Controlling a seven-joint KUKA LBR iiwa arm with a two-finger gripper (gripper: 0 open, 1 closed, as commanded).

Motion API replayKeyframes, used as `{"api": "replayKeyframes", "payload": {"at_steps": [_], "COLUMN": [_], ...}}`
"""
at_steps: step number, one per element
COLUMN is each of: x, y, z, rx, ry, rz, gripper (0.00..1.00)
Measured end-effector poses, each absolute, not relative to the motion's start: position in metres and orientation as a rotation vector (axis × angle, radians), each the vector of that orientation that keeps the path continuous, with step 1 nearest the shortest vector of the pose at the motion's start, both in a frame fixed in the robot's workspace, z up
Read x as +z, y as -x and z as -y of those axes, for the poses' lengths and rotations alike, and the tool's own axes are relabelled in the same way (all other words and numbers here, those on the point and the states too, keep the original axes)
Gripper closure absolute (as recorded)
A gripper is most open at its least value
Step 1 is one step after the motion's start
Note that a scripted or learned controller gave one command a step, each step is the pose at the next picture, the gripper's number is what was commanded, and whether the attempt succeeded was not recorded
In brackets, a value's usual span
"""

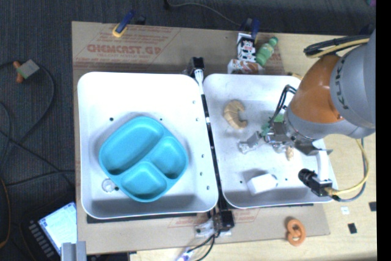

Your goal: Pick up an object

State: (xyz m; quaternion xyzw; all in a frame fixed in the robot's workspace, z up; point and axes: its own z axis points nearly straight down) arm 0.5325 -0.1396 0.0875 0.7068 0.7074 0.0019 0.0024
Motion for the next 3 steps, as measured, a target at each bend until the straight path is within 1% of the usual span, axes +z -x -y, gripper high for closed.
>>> {"api": "replayKeyframes", "payload": {"at_steps": [1, 2, 3], "x": [0.088, 0.099, 0.088], "y": [-0.487, -0.488, -0.535], "z": [0.120, 0.122, 0.158], "rx": [0.007, 0.007, 0.004], "ry": [-2.216, -2.215, -2.218], "rz": [-2.212, -2.208, -2.218], "gripper": [0.00, 1.00, 1.00]}}
